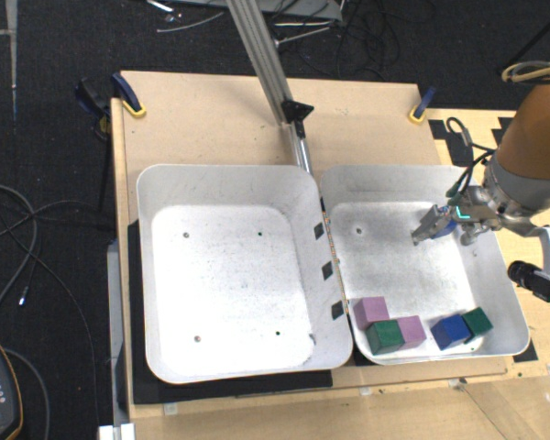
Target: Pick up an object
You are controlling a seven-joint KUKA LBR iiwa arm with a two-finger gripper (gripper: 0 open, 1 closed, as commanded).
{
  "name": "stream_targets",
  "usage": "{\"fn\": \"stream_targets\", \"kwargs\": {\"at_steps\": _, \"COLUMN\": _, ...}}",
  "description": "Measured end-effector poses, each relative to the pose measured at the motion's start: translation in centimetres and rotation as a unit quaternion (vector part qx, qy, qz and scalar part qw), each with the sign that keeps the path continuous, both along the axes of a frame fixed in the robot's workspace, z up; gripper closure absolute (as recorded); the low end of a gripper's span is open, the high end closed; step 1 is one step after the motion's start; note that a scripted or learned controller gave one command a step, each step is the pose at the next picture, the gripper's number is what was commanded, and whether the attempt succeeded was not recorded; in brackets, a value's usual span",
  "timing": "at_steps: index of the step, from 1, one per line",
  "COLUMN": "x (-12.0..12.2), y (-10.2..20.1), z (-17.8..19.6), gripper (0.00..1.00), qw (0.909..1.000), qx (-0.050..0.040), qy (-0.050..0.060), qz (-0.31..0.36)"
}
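Note:
Several small blocks lie along the near edge of the right bin (394, 255): a light purple block (371, 311), a dark green block (384, 337), a purple block (411, 329), a blue block (450, 331) and a green block (478, 322). My gripper (447, 230) hangs over the bin's far right part, well behind the blocks. It is open, its fingers spread, and nothing sits between them.
The left bin (229, 273) adjoins the right one at a shared rim with black clips. A metal pole (261, 49) slants in from the top to the bins' far junction. The wooden bench (257, 117) carries clamps at its far corners.

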State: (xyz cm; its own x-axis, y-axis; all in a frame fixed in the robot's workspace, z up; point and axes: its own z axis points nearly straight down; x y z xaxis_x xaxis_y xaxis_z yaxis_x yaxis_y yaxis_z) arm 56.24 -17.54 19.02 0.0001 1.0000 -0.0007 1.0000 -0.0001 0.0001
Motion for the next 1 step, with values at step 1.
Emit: {"fn": "stream_targets", "kwargs": {"at_steps": 1, "x": 3.9, "y": -2.09, "z": -9.92, "gripper": 0.0, "qw": 1.0, "qx": -0.0005, "qy": 0.001, "qz": 0.001}}
